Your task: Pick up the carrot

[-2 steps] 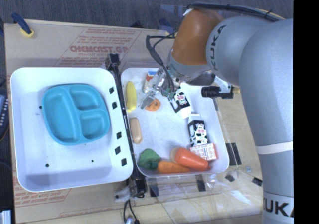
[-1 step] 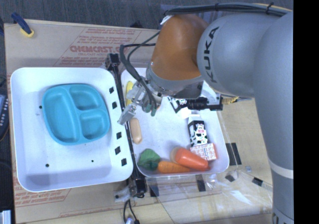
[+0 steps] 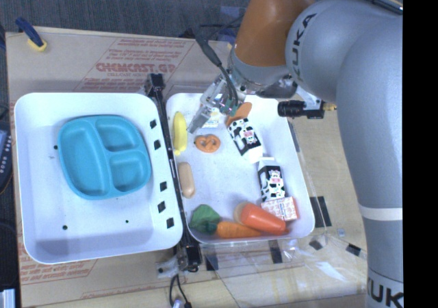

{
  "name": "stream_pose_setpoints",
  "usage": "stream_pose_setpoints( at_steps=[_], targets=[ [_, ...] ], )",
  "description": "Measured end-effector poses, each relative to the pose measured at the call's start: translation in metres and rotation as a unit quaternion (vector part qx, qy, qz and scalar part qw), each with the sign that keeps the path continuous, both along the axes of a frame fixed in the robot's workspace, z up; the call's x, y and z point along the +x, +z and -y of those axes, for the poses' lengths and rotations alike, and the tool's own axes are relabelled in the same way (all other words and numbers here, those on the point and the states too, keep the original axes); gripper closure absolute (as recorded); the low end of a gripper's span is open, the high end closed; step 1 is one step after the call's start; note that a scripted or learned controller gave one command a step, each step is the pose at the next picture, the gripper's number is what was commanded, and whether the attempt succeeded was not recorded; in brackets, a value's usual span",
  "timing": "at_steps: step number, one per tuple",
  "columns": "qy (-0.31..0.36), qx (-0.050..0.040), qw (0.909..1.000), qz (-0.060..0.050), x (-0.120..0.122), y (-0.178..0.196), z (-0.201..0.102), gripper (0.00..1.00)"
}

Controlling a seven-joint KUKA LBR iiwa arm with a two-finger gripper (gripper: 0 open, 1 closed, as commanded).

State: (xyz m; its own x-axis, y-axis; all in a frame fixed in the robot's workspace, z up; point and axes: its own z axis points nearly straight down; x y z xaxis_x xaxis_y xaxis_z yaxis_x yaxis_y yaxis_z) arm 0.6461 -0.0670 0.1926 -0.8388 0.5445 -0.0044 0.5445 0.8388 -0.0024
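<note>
over the right bin's far end, arm bent low

over the far end of the right bin (image 3: pixel 301 183) the grey arm (image 3: pixel 356 60) sweeps in from the right, its orange band (image 3: pixel 270 22) sitting high above the wrist and the wrist angled down and to the left. the gripper (image 3: pixel 217 105) hangs just above the bin floor near the far-left corner, close to a yellow banana (image 3: pixel 179 131) and a small pretzel (image 3: pixel 207 142). its fingers look slightly apart, with nothing clearly between them, though an orange-red bit right beside the wrist is too hidden to name.

on to the bench: two shallow white bins side by side on a brown cardboard-like sheet with red print, dark carpet beyond the far edge. the left bin (image 3: pixel 27 163) carries a blue divided tray (image 3: pixel 104 156). the right bin holds two cow-print milk cartons (image 3: pixel 243 137), one near the gripper and one further down toward the near-right, plus a tan bread roll (image 3: pixel 185 180) by the left wall.

and the carrot (image 3: pixel 236 230): it lies flat at the near end of the right bin, well apart from the gripper. its long axis runs left to right, green leafy top (image 3: pixel 204 218) to the left, orange body running right, tucked just beneath a fatter orange-red vegetable (image 3: pixel 263 219) beside it.
</note>
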Motion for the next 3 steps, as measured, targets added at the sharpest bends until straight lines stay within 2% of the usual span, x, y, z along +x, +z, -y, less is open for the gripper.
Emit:
stream_pose_setpoints(
  at_steps=[1, 2, 3],
  targets=[
    [0.120, 0.0032, 0.9927, -0.002, -0.067, 0.000, -0.125, 0.00],
    [0.189, 0.0022, 0.9820, -0.003, -0.035, -0.069, -0.175, 0.00],
    [0.191, 0.0014, 0.9816, 0.000, -0.033, -0.056, -0.175, 1.00]
  ],
)
